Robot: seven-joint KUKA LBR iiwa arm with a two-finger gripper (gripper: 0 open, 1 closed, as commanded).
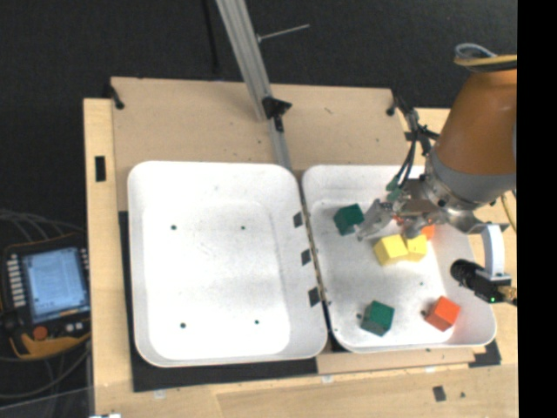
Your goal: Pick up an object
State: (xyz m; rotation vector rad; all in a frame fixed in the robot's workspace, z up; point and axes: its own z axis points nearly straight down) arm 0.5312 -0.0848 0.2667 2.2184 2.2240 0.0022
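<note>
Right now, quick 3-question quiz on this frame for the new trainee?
1. True or false: the blocks lie in the right bin.
2. How many green blocks are there?
3. Which block lies nearest the gripper: A) yellow block B) orange block C) lower green block?

Key: 1 true; 2 two, the upper green block and the lower one; 3 A.
</note>
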